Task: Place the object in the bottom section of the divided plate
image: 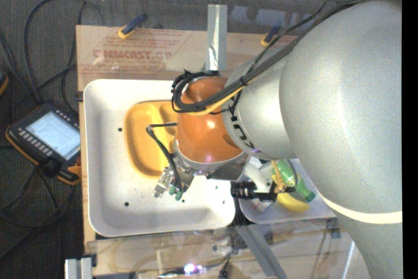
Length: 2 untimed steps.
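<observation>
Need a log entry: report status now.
Gripper low over left bin, grasp unclear. Yellow divided plate partly under the arm. Clutter in right bin.

The arm (313,108) hides most of the divided plate (144,140).

One camera sits high above the bench and looks down at a slant. The big grey arm (326,121) is very close to it, reaching in from the right.

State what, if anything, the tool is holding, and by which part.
It cannot be told. The tool hangs over the left white bin beside the yellow plate, its tips too small to read.
</observation>
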{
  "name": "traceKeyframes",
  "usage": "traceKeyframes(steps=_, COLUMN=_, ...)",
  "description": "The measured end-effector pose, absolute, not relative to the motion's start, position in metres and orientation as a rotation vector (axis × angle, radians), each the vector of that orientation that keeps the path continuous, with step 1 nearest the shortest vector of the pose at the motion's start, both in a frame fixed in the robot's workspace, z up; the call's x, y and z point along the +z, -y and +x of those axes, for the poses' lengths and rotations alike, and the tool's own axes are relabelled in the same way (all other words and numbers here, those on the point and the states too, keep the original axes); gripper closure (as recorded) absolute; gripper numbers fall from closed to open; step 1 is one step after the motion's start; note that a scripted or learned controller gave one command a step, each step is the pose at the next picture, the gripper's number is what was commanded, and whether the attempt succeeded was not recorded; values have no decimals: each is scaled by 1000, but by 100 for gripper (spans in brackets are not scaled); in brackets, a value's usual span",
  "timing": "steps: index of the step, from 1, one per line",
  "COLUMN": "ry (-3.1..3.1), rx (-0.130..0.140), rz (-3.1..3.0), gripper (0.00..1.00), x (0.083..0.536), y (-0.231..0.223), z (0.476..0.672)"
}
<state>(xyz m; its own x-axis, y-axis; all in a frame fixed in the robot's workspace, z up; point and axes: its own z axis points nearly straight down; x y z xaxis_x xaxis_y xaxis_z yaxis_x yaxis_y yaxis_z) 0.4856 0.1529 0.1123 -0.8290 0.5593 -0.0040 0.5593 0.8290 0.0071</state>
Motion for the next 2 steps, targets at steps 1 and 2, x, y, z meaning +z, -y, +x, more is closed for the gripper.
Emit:
traceKeyframes(steps=1, ry=-2928, rx=-4, rz=1134, gripper=100, x=245, y=-156, z=484)
traceKeyframes(steps=2, ry=-2903, rx=-6, rz=1206, gripper=100, x=198, y=-108, z=483)
